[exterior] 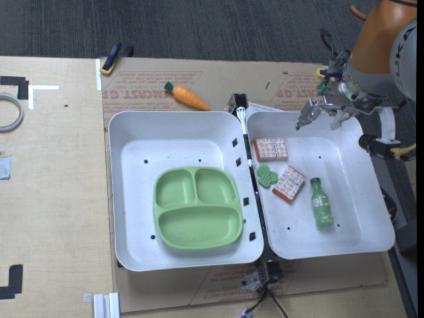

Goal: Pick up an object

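Observation:
My gripper [322, 116] hangs over the far edge of the right bin [371, 237], its fingers spread and nothing between them. Below it in that bin lie an orange-and-white box [270, 149], a second such box [289, 183] set at an angle, a small green ridged piece [266, 175] between them, and a green bottle [322, 203] on its side. The gripper is apart from all of these, above and to the right of the nearer box.
A green divided plate [197, 208] lies in the left bin [132, 151]. A toy carrot [187, 96] rests on the cardboard behind the bins. A blue clip [111, 57] sits at the cardboard's far left corner.

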Tool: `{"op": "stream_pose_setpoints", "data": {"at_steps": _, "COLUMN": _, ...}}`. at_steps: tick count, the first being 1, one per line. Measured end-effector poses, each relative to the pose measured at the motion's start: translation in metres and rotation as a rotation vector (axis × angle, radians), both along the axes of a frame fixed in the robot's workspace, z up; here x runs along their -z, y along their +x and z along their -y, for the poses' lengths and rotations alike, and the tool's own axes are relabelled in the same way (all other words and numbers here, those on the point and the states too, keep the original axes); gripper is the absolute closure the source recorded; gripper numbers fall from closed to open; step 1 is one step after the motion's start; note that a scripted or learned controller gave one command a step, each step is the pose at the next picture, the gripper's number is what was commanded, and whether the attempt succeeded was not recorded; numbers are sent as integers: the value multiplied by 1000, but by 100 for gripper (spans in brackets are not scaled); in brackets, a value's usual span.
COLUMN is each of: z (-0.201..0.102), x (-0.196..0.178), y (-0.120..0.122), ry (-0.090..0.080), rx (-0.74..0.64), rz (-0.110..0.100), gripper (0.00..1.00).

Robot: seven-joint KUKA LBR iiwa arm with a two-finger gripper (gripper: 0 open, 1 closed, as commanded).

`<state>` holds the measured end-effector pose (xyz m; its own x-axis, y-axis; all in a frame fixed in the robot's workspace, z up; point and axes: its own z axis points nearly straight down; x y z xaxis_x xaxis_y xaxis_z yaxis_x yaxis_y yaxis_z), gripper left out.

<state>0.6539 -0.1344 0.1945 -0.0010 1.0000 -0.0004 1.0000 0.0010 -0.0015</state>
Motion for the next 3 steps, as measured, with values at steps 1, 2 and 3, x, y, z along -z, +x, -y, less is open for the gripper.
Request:
{"op": "stream_pose_setpoints", "data": {"at_steps": 1, "z": -18, "x": 67, "y": -67, "ry": 0, "rx": 114, "rz": 0, "gripper": 0}}
{"op": "stream_pose_setpoints", "data": {"at_steps": 2, "z": -9, "x": 99, "y": -120, "ry": 0, "rx": 67, "rz": 9, "gripper": 0}}
{"op": "stream_pose_setpoints", "data": {"at_steps": 3, "z": -40, "x": 99, "y": -76, "ry": -1, "rx": -95, "rz": 8, "gripper": 0}}
